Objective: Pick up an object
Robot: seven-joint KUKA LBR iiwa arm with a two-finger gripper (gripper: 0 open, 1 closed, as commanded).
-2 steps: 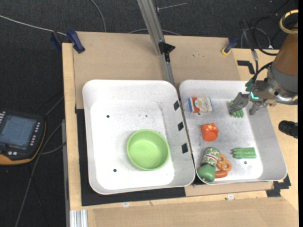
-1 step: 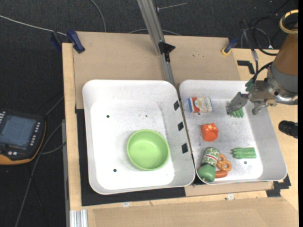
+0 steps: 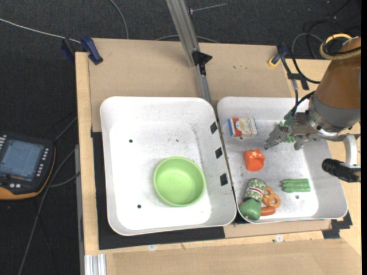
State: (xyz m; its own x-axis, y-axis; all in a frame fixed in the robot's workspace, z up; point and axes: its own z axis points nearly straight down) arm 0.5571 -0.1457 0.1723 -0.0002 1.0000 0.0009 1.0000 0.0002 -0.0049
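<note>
Tabletop [image 3: 149, 56] carries two white bins side by side. Left bin [image 3: 123, 125] holds a green bowl [image 3: 179, 181] and nothing else that I can see. Right bin [image 3: 321, 205] holds all the likely pick targets. Arm [image 3: 341, 79] reaches in from the right, with the claw [image 3: 282, 133] hanging over the upper right part of the right bin. Can't tell if it's spread or pressed together; nothing visibly between its tips.

Candidates, largest first:
- Green pile [image 3: 256, 196] at the front edge, with pretzel-looking piece [image 3: 270, 200] touching it. Cluttered, jammed against the bin wall; poor access.
- Small carton [image 3: 241, 126] just left of the claw, near the back wall. Likely light and stiff with flat faces; pinch across its narrow width. Closest target.
- Orange toy [image 3: 254, 160] mid-bin, apart from everything. Probably light plastic, roundish, may slip; grab across the middle. Best clearance all around.
- Green pods [image 3: 295, 185] lying flat, low profile; hard to get under, could be soft.

Edges: the divider between the bins sits close to the carton's left side. Centre of the right bin is the open room. My pick would be the orange toy or the carton.
</note>
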